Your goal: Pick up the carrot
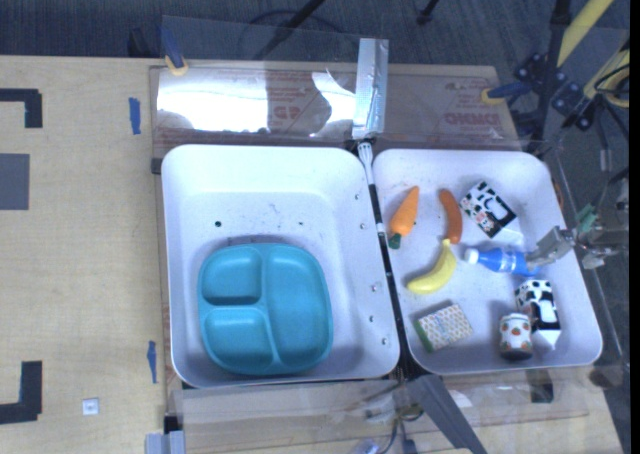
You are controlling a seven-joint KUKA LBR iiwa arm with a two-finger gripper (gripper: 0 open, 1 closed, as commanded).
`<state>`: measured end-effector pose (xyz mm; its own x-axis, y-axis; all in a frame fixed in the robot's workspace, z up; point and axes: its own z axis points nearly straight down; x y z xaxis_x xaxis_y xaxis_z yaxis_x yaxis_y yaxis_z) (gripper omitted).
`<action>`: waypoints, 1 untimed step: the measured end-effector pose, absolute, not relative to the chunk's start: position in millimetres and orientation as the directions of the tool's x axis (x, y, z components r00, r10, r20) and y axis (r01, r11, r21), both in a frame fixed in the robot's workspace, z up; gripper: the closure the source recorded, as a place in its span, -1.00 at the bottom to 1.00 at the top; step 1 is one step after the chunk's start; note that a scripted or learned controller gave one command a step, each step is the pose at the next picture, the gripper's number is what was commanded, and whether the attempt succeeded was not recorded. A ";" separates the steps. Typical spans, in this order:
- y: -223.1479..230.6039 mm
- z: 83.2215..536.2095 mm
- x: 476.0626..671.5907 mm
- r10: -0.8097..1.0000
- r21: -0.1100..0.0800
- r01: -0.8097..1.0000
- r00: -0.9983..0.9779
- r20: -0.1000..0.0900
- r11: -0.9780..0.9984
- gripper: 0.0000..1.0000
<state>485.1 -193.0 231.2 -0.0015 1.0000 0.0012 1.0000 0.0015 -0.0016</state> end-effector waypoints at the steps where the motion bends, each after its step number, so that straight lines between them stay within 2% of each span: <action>1: -223.0 224.8 529.2 0.999 0.002 0.999 -0.033 -0.001 0.033 -1.00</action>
